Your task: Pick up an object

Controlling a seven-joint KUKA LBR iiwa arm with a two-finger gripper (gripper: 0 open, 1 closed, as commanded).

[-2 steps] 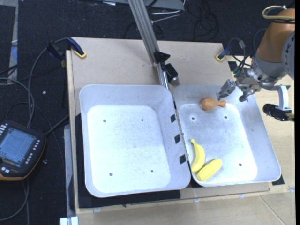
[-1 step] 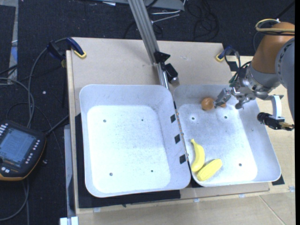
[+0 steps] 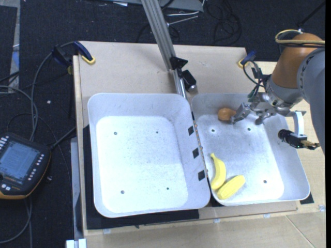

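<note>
My gripper (image 3: 248,115) hangs low over the right bin (image 3: 289,187), toward that bin's 12 o'clock edge. At its 9 o'clock, just beside the tips, lies a small brown rounded object (image 3: 225,114), probably the nearest target; nothing sits between my fingers, and whether they are spread or closed I cannot tell. A banana (image 3: 217,170) and a yellow piece (image 3: 230,187) lie well apart, at 7 o'clock. The left bin (image 3: 98,107) stands alongside.

"What did the arm (image 3: 310,79) look like?"
"Grey, rounded casing, with a broad orange band (image 3: 290,68) above the wrist."
"And the end of it?"
"A metal gripper (image 3: 247,112), silvery, with dark cables looped beside the wrist."
</note>
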